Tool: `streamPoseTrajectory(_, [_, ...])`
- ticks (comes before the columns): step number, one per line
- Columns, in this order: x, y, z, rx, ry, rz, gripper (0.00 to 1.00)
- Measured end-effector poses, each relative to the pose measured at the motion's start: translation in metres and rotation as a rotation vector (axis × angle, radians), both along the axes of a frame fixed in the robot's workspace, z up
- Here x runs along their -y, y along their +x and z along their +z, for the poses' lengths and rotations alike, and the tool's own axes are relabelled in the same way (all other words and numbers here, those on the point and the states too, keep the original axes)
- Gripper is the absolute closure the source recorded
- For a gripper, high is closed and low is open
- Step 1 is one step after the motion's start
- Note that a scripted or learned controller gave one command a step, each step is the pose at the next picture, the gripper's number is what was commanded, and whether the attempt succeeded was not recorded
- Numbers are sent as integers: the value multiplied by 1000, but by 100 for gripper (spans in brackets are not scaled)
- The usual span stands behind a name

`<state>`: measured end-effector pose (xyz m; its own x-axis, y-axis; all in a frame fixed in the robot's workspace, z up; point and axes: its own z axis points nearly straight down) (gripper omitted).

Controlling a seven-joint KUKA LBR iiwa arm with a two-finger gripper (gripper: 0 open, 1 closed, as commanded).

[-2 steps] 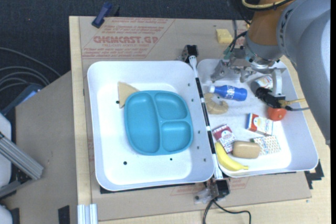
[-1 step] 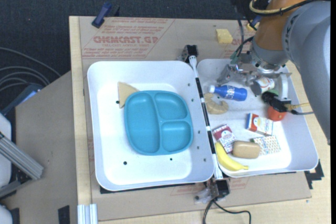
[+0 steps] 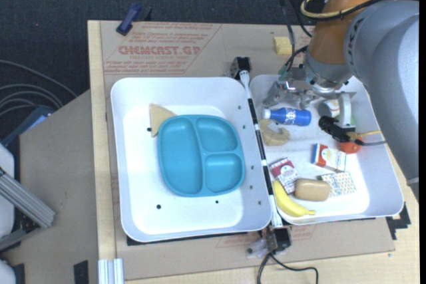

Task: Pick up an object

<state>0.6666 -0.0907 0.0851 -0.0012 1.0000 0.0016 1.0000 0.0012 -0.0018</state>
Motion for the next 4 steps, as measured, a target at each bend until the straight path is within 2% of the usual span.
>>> streamPoseTrajectory(1, [0, 1, 10, 2, -1, 1, 100])
streamPoseTrajectory(2, [0, 0, 10, 1, -1, 0, 0])
streamPoseTrajectory(3, [0, 1, 21, 4, -2, 1, 100])
streamPoseTrajectory(4, [0, 1, 20, 3, -2, 1, 0])
